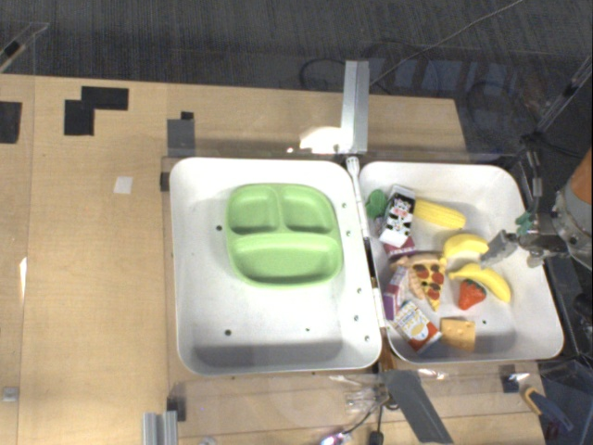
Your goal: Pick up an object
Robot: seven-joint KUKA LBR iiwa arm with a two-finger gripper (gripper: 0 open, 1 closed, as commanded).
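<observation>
Gripper (508,246) sits low over the right edge of the right bin (528,341), pointing inward. Cannot tell whether it is released or clenched; nothing visible in its grasp. Its tip is just beside a yellow lemon-like piece (464,245) and the banana (488,283), contact unclear.

The arm is mostly cut off at the frame's right side; only a sliver of the orange band (585,184) shows.

Right bin contents, crowded toward its left and centre: corn cob (439,215), green item (375,202) partly hidden at the left wall, black-and-white carton (398,217), pizza slice (428,280), strawberry (471,295), tan block (458,333), small printed box (414,324). Print on carton and box too small to read.

Left bin (199,341) carries a green divided tray (282,232) near its centre.
</observation>
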